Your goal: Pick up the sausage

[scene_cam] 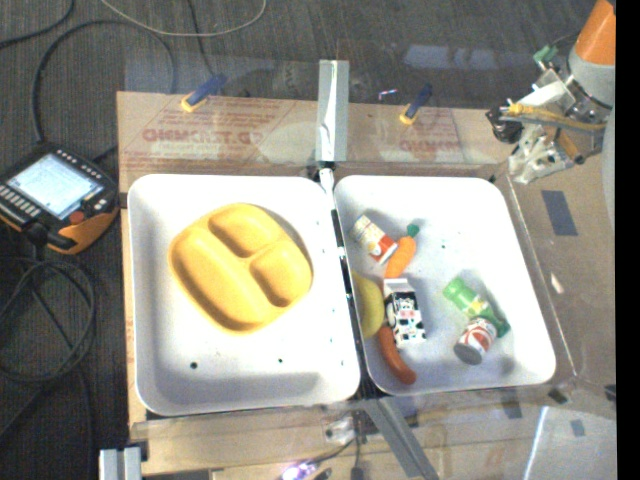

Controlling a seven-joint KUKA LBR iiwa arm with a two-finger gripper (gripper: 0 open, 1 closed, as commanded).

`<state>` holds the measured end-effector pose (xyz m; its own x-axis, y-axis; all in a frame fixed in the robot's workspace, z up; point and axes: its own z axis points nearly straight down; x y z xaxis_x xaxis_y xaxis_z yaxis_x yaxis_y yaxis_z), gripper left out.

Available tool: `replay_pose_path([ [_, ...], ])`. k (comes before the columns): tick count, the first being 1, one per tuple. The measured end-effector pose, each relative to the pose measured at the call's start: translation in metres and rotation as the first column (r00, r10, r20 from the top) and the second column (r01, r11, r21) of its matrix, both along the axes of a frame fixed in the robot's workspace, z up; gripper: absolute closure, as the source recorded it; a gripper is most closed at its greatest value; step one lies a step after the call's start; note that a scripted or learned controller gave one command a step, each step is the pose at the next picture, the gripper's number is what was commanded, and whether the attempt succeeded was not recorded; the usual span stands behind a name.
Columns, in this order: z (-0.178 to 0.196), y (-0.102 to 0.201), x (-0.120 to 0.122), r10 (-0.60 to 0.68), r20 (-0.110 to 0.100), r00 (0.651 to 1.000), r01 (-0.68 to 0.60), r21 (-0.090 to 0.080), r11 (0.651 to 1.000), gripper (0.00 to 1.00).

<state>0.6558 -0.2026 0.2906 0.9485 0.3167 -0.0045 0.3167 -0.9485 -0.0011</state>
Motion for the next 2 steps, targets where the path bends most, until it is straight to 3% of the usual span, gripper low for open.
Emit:
replay_pose_path([
  [1, -0.0142, -0.0124, 0.0029, -0.116, 0.001, 0.993, 0.116, 0.002, 0.993, 1.00],
  [2, -0.0192, -0.0202, 0.0068, -0.112, 0.002, 0.994, 0.112, -0.004, 0.994, 1.00],
])
